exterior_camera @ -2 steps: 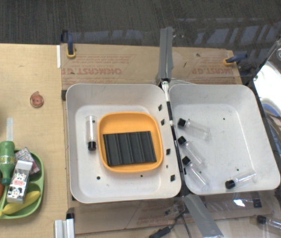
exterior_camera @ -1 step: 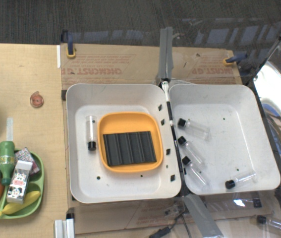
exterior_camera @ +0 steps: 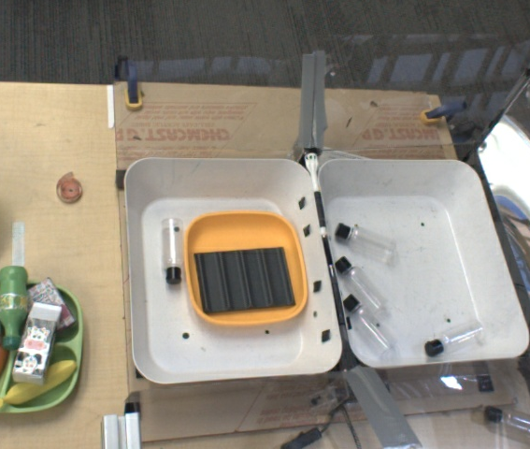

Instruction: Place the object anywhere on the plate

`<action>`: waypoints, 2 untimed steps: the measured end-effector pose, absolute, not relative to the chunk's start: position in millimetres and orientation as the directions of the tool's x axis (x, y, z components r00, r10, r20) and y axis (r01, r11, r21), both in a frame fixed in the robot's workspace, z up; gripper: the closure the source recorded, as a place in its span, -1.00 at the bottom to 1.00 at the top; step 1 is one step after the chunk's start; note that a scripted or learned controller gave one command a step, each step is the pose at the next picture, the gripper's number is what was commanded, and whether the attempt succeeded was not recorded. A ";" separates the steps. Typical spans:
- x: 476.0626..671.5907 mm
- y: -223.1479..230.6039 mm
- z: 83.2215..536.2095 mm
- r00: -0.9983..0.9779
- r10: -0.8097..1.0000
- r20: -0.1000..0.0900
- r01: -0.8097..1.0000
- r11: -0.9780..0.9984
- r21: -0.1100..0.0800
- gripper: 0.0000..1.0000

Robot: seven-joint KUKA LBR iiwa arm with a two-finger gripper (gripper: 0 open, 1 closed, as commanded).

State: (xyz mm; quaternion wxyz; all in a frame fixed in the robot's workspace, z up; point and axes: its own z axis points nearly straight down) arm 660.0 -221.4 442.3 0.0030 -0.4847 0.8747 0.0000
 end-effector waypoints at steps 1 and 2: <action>660.0 -221.3 442.4 -0.420 -0.907 -0.005 -0.907 0.420 -0.004 1.00; 660.0 -221.2 441.6 -0.039 -0.999 -0.004 -0.999 0.039 -0.004 1.00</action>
